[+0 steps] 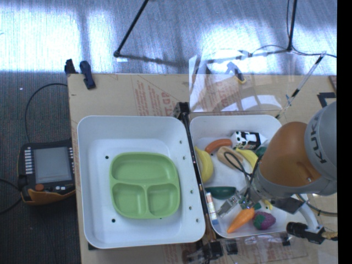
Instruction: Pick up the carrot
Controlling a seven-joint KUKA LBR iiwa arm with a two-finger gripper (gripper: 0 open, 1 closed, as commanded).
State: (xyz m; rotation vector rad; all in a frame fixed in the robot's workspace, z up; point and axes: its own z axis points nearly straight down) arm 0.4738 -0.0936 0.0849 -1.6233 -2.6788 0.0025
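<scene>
The carrot [241,220] is orange with a green top and lies at a slant near the front edge of the right bin [201,126]. My gripper [235,201] hangs just above the carrot's upper left, below the grey and orange wrist [286,161]. I see nothing held in it. The arm hides the right side of that bin.
A dark green vegetable [221,192] lies left of the gripper and a purple item [264,220] sits right of the carrot. Further back are a yellow fruit [204,165], an orange-red piece [218,145] and a black-and-white cow toy [246,139]. The left bin [99,131] holds a green divided plate [146,183].
</scene>
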